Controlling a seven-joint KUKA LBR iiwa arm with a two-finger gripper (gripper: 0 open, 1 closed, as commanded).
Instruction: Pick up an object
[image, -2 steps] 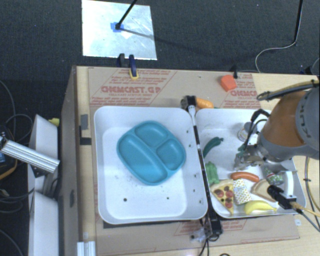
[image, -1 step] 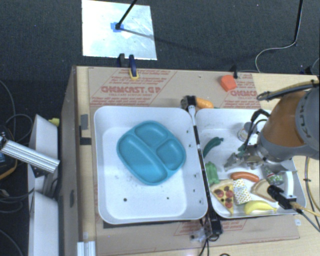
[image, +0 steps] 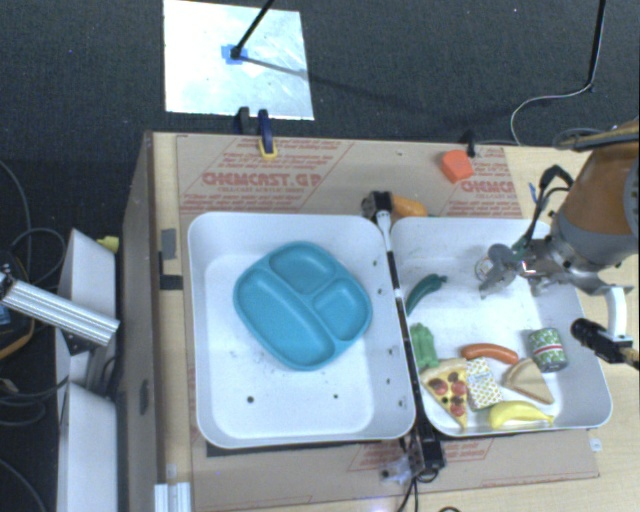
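My gripper (image: 496, 270) hangs over the upper part of the right bin (image: 580, 300), above bare white floor, with nothing seen in it. Toy food lies toward that bin's front: a green pepper (image: 425, 290), a leafy green piece (image: 425, 347), a pizza slice (image: 447, 385), a hot dog (image: 488, 352), a small can (image: 546, 348), a bread slice (image: 528, 380), a banana (image: 518, 413) and a checkered cracker (image: 482, 384). The can stands closest, to the gripper's lower right.
The left bin (image: 230, 400) holds a blue divided plate (image: 302, 303). An orange block (image: 456, 165) and an orange toy (image: 409, 208) lie on the cardboard behind the bins. A clamp (image: 263, 130) sits at the bench's back edge.
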